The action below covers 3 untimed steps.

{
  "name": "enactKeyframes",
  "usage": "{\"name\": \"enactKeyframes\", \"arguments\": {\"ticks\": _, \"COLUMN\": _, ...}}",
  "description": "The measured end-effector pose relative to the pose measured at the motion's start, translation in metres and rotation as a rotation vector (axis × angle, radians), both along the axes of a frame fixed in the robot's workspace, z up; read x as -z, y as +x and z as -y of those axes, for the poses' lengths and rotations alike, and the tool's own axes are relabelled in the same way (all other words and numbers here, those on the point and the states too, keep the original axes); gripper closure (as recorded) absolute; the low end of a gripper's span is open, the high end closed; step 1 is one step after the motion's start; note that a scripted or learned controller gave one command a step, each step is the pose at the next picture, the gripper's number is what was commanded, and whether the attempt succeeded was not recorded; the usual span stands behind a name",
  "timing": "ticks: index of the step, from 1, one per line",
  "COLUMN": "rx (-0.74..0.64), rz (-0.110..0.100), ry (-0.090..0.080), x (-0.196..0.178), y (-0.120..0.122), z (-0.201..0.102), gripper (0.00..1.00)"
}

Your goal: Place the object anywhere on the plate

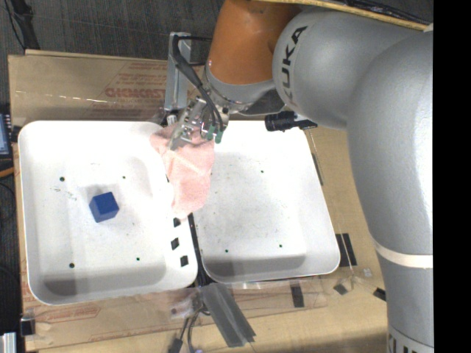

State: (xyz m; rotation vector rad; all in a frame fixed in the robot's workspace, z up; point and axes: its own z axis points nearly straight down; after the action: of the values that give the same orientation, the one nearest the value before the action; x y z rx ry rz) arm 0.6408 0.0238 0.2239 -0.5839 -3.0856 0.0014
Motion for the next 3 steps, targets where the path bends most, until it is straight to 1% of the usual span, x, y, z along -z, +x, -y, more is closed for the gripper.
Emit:
{"name": "enactKeyframes", "arguments": {"ticks": 1, "rx": -0.379, "rz": 0.004, "ry": 0.0, "x": -0.014, "y": 0.006, "z": -0.049, "gripper": 1.0}}
{"name": "enactKeyframes", "arguments": {"ticks": 2, "rx": -0.38, "rz": 0.005, "ry": 0.0, "x": -0.004, "y": 0.005, "z": -0.103, "gripper": 1.0}}
{"name": "enactKeyframes", "arguments": {"ticks": 3, "rx": -0.381, "rz": 0.005, "ry": 0.0, "x": -0.009, "y": 0.015, "z": -0.155, "gripper": 1.0}}
